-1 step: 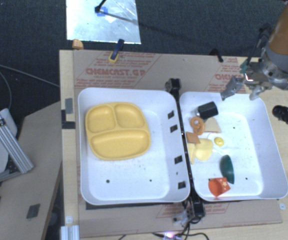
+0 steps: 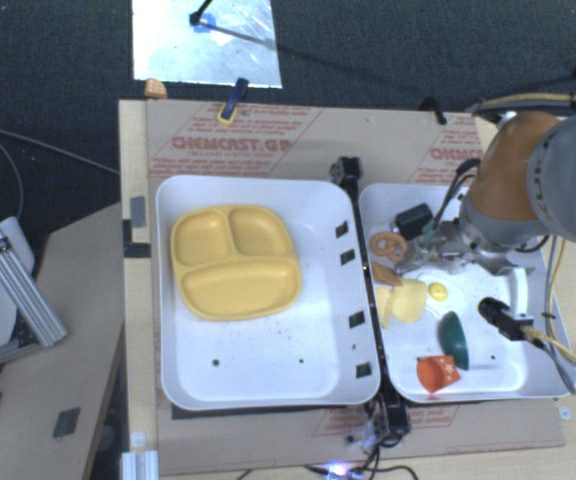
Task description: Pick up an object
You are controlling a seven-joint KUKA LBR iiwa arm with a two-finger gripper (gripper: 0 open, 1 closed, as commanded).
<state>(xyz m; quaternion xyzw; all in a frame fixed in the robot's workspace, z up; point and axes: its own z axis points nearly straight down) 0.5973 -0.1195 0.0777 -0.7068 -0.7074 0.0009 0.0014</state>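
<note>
My pincer (image 2: pixel 431 246) is down in the right bin (image 2: pixel 503 366), in its upper half, with the grey arm coming in from three o'clock. Released or clenched? I cannot tell from this slant, and I can't make out anything in its grip.

There's plenty to pick from here. A brown pretzel-shaped piece (image 2: pixel 388 245) lies just beside me at nine o'clock, near the bin's left wall. A black block (image 2: pixel 413 217) sits tilted at about eleven o'clock, close to me. At seven o'clock there's a pale yellow lump (image 2: pixel 405 305), and a small yellow round piece (image 2: pixel 436 290) sits near it, at six o'clock from me. Further down at six o'clock lies a dark green piece (image 2: pixel 454 336). Past that, by the bin's lower rim, is a red piece (image 2: pixel 438 372).

Over at nine o'clock, well apart, the left bin (image 2: pixel 268 363) holds a yellow divided tray (image 2: pixel 235 261) in its upper left part.
</note>
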